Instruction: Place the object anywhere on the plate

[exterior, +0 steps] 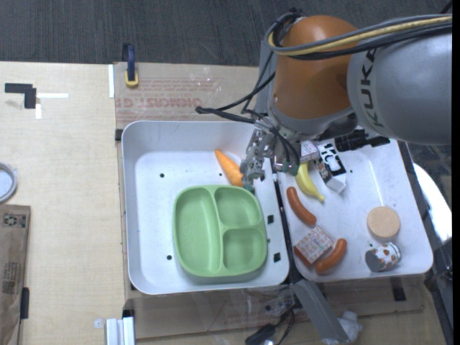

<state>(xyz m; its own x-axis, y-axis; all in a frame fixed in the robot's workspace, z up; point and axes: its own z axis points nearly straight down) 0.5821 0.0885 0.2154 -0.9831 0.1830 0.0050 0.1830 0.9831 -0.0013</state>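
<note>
Inside, left bin [144,214] holds green plate [218,230], carrot [229,167] beside it, jaws' state unclear.

Pale wooden bench top [57,192] filling the left of the frame, dark grey carpeted floor [129,13] along the top edge, black L-shaped mark [21,92] at upper left, brown cardboard sheet [180,99] at upper centre, even overhead lighting.
</note>
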